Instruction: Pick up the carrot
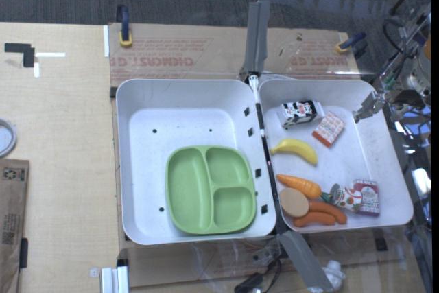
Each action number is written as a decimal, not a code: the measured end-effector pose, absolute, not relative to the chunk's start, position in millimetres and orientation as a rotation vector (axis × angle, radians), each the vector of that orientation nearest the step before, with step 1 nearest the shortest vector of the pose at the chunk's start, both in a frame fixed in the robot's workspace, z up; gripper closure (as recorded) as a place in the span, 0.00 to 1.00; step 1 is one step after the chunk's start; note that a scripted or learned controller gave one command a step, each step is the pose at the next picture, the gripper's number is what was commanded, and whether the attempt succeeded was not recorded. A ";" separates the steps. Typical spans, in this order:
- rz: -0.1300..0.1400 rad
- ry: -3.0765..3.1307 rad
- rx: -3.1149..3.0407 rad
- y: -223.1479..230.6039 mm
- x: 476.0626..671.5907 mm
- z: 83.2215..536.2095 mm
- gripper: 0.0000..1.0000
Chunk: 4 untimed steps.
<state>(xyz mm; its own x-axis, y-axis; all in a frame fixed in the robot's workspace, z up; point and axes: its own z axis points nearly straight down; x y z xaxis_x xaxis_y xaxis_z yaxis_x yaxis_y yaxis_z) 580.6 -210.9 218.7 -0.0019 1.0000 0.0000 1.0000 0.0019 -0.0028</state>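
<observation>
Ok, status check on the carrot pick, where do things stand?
Tool at the right bin's far right edge, holding nothing visible. Carrot lying in that bin, untouched. Crowded: round cookie and sausage right beside it, banana just above.

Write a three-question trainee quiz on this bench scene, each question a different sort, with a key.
1. True or false: the carrot lies in the same bin as the green divided plate.
2. Multiple choice: the banana lies A) on the plate, B) between the cow-print carton and the carrot, C) outside both bins.
3. Fill in: the gripper hangs over the right bin's ____ corner, apart from the carrot.

Key: 1 false; 2 B; 3 far right.
</observation>
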 end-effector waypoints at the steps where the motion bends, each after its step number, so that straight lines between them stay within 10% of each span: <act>1: 0.002 -2.406 -2.017 -138.0 537.8 139.9 0.00; 3: 0.001 -2.593 -1.770 -98.4 477.4 91.4 0.00; 4: -0.002 -2.591 -1.777 -98.8 478.5 100.4 1.00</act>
